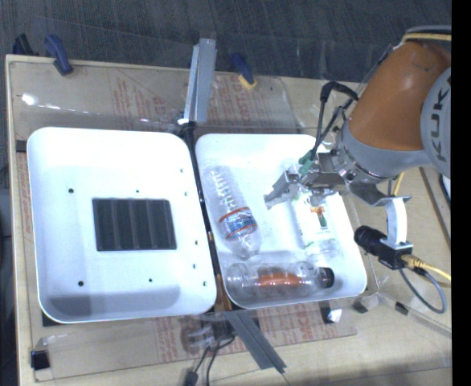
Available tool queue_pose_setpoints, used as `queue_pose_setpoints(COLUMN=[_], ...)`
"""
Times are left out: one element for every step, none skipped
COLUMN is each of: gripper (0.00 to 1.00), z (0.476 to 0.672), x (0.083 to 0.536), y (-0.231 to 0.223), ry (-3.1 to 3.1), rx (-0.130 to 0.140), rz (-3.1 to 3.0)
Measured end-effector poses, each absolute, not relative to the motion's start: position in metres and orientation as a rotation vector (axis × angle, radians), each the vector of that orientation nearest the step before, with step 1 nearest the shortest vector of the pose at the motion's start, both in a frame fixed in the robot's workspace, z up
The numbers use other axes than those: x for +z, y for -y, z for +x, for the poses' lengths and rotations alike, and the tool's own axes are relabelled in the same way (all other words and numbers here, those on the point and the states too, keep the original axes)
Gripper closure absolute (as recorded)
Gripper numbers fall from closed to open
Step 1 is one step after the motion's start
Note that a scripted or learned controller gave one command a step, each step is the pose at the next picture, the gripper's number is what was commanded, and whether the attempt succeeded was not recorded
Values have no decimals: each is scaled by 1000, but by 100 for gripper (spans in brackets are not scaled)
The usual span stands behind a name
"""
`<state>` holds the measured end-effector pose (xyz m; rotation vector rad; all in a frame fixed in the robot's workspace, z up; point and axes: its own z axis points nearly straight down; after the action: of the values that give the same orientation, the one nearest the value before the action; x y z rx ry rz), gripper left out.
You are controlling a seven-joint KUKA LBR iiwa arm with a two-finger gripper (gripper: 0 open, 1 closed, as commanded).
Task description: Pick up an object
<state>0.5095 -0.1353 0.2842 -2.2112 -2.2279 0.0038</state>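
My gripper [287, 186] hangs low over the right bin [255, 149], in its upper right part. Right beside it, toward the bin's right wall, lies a clear bottle [317, 230] with a small orange and green mark. A second clear bottle [232, 212] with a blue label lies slantwise in the bin's left half. Along the front wall lies a third clear bottle [277, 278], with something orange inside and a dark cap. Nothing visibly sits in the gripper.
The left bin [67, 155] holds a flat black ribbed rectangle [133, 223] near its middle. A grey metal bar [199, 79] stands behind the gap between the bins. Blue clamps [59, 55] grip the bench's back edge.
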Motion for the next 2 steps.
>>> queue_pose_setpoints(gripper=[0, 0], z=[569, 577], x=[198, 91], y=[143, 125], ry=[2197, 2253], rx=[7, 5], rz=[-2239, -2186])
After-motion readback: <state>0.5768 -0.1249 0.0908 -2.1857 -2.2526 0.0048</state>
